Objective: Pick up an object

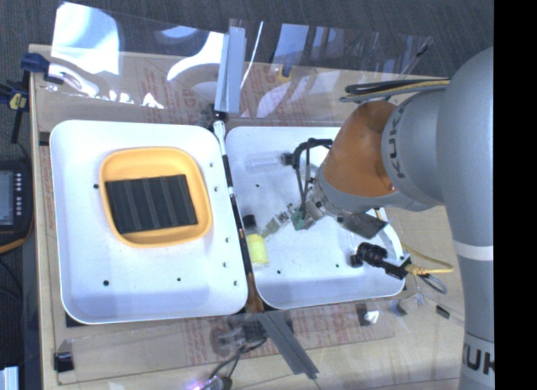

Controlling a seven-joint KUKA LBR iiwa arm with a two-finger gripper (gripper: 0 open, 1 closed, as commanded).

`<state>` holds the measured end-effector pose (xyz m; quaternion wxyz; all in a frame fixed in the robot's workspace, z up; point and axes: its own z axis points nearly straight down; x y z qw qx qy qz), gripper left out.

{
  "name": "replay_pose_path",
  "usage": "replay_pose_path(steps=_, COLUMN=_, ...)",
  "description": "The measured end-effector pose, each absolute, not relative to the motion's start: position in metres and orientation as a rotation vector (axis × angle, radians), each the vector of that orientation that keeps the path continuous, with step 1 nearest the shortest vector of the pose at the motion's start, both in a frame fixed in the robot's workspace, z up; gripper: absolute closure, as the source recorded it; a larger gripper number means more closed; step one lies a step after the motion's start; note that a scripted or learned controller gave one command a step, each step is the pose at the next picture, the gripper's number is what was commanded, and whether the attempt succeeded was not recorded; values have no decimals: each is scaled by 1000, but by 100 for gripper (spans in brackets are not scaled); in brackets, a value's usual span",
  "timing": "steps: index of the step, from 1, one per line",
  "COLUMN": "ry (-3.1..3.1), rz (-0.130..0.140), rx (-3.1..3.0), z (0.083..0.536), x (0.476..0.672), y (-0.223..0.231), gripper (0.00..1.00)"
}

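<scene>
Bright, soft-focus — glare along the top

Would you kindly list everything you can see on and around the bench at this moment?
left bin: one, white, left half of the bench
right bin: one, white, beside the left bin
tray: one, yellow, in the left bin
ribbed insert: one, black, inside the tray
small block: one, yellow, at the right bin's left wall
small piece: one, green, middle of the right bin, too small to identify
arm: one, grey with an orange band, reaching over the right bin
hand: one, dark, low over the green piece
</scene>
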<state>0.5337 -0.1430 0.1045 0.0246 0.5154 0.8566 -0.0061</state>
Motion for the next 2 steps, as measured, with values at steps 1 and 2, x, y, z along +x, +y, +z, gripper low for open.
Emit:
replay_pose_path(steps=1, ry=2776, rz=-1, rx=1472, z=92, x=545, y=-211, gripper=0)
replay_pose_path(steps=2, ry=2868, rz=-9, rx=1257, z=95, x=528, y=-159, gripper=0)
